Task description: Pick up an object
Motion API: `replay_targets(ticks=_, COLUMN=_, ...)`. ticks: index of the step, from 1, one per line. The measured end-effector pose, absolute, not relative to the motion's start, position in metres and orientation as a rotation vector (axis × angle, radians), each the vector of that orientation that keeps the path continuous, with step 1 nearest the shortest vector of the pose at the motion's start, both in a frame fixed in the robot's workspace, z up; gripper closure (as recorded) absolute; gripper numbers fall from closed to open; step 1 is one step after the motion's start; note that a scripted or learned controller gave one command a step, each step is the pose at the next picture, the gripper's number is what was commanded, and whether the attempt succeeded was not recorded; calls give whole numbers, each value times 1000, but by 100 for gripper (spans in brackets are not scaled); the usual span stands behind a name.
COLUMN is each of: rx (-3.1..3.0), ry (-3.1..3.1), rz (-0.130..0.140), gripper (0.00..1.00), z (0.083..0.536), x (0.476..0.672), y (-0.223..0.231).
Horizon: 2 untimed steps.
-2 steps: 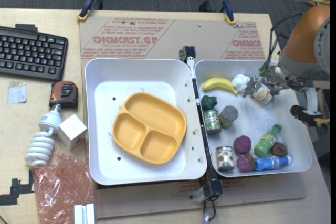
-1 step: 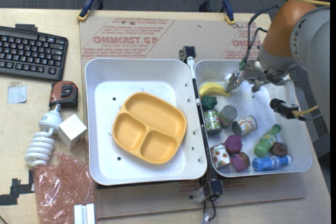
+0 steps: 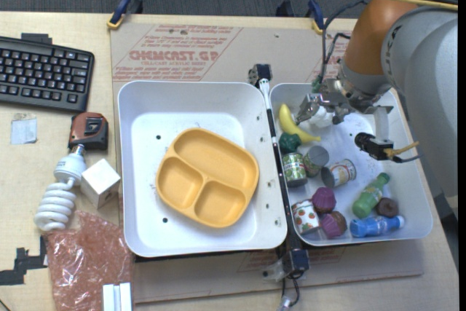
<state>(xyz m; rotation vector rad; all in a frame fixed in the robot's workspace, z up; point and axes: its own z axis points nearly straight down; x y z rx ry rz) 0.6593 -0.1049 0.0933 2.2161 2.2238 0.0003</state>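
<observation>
The arm reaches over the right bin, its gripper, finger state unclear, just above a banana.

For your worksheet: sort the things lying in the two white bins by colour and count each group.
Yellow: 2, divided tray, banana
Green: 3
Purple: 2
Blue: 1
Other colours: 4
Total: 12

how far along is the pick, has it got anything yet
Early stage. Done: the arm has reached over the right bin, and the end effector sits above its far-left corner near the banana. In hand: nothing visibly gripped. Left: grasp and lift an object; the banana, the cans and bottles all lie in the bin, and the yellow divided plate rests in the left bin.
</observation>
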Motion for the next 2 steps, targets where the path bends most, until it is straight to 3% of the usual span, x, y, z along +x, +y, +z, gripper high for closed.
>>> replay_targets(ticks=1, rx=2218, ry=2224, rz=-2, gripper=0, z=93, x=653, y=-94)
replay_targets(ticks=2, rx=2215, ry=2224, rz=-1, gripper=100, z=103, x=654, y=-95)
